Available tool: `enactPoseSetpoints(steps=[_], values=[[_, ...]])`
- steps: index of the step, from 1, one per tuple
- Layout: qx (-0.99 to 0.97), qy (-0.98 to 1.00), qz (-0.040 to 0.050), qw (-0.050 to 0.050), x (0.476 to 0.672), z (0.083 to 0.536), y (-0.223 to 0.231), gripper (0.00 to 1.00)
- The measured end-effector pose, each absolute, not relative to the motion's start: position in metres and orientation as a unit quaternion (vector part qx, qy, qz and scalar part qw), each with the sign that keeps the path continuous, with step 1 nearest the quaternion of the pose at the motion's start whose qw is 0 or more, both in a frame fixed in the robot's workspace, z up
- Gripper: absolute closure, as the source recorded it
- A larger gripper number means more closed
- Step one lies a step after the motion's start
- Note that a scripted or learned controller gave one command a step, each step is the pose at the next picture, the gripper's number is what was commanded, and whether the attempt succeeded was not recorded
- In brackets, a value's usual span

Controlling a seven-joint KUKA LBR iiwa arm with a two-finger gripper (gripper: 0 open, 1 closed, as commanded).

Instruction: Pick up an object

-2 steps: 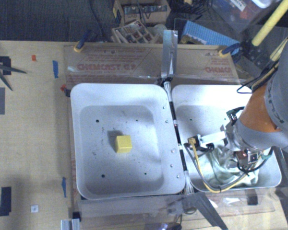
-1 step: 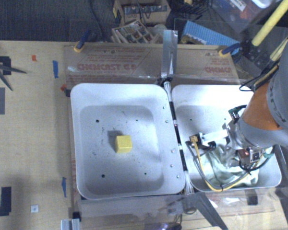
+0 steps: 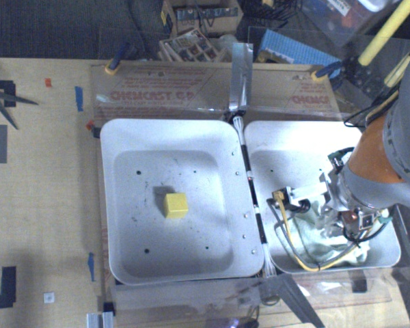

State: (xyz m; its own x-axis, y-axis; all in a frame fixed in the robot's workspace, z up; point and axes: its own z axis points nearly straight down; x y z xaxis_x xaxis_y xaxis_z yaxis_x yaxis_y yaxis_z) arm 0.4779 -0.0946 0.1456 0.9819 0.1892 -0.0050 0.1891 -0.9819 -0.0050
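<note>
While the grey arm with its orange band (image 3: 369, 157) reaches in from three o'clock, its two-finger gripper (image 3: 335, 224) sits low inside the right-hand shallow white bin (image 3: 287, 139), toward that bin's four o'clock corner. How the jaws stand cannot be told: the wrist body and a tangle of cables cover them, and nothing can be seen gripped between them. Beneath and around the tool lies a pale, crumpled translucent item (image 3: 321, 244), possibly a plastic bag, though the picture is too blurred there to be sure; whether the tool touches it is unclear. A yellow cable (image 3: 292, 246) loops from the bin's nine o'clock side round toward six o'clock, just beside the tool.

Well apart from all this, a small yellow cube-shaped block (image 3: 176, 205) rests alone on the floor of the left-hand shallow white bin (image 3: 123, 142), close to that bin's centre, slightly toward seven o'clock. Both bins sit side by side on the pale wooden bench (image 3: 41, 183).
</note>
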Motion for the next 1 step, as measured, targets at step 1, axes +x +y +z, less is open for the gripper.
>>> enactPoseSetpoints(steps=[1], values=[[-0.994,-0.105,0.0008,0.001,0.4902,0.2539,-0.0651,1.0]])
